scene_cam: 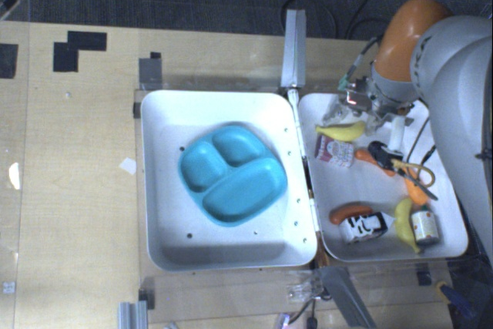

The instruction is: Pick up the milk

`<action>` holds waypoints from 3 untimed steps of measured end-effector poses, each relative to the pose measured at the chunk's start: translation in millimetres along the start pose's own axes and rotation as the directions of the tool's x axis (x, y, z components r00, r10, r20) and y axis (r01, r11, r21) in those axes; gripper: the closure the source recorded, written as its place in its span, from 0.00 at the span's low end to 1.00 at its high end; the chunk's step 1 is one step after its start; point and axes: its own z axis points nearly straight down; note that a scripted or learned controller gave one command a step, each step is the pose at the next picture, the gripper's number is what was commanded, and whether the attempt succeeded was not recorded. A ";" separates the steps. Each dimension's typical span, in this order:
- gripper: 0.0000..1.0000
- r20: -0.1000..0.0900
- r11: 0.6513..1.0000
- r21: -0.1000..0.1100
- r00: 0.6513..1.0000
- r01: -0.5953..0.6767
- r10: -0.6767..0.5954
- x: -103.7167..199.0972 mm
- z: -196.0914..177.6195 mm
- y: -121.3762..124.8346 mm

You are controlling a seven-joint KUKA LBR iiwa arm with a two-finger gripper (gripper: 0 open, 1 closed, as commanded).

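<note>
Hovering over the far end of the right bin [385, 256], end effector [360, 99] above a banana [340, 132] and a small maroon box [336, 153]. Cannot tell how far open, nor whether anything is in its hold; too blurred and half hidden by the wrist

Taking the milk [363, 226] to be the black-and-white carton at the near end of the right bin, lying on its side, though the print is too small to read. Well apart from the end effector, so the step in hand looks like the approach, not yet the grasp

To do it well:
- Travel high along the right bin toward its near end, clear of the scissors [404, 168] in the middle of the right bin
- Centre over the carton before descending, not over the sausage [350, 210] touching or just beside its far edge
- Turn the wrist to close across the carton's short side, away from the sausage and the second banana [405, 221] just beside it
- Mind the near wall of the right bin: little room there
- Descend straight, close only once low around the carton, then lift slowly, checking for slip on the smooth faces
</note>
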 end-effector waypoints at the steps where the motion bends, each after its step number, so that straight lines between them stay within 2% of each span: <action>1: 0.00 0.004 1.000 0.000 1.000 -0.021 0.021 -62.3 -104.0 13.2; 2: 0.00 0.004 0.999 0.004 0.999 -0.042 0.042 -91.1 -23.6 -45.8; 3: 0.00 0.004 0.951 0.002 0.951 -0.309 0.309 -89.8 3.9 -13.6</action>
